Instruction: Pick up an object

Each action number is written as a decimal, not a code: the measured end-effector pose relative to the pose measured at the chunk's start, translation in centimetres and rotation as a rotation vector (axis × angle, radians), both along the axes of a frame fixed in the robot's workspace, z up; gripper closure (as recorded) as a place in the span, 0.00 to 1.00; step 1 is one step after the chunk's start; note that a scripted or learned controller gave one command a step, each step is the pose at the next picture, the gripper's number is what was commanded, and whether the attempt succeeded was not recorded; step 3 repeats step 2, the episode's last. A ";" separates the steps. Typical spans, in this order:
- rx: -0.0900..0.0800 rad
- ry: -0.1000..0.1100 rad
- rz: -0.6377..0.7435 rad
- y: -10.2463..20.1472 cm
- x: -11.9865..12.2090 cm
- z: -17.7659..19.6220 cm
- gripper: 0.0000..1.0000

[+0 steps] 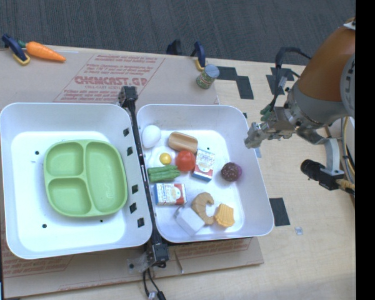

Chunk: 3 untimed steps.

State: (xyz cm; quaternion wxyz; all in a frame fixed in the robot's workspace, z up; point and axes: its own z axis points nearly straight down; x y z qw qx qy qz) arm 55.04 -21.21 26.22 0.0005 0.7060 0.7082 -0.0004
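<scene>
A croissant (204,205) and a cracker (224,215) are seen at the right bin's (253,189) near edge. The gripper (254,136) is held above its right rim; its state cannot be told.

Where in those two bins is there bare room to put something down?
Left bin: white floor around the green plate, plus its three compartments. Right bin: a bare strip along the right wall beside the dark ball. Its left and middle are crowded with toy food.
</scene>
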 end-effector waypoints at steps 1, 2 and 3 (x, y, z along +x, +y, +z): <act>0.001 0.002 0.003 0.1 -4.9 -1.7 1.00; 0.002 0.002 0.002 0.1 -7.4 -0.9 1.00; 0.002 0.002 0.002 0.1 -7.4 -0.9 1.00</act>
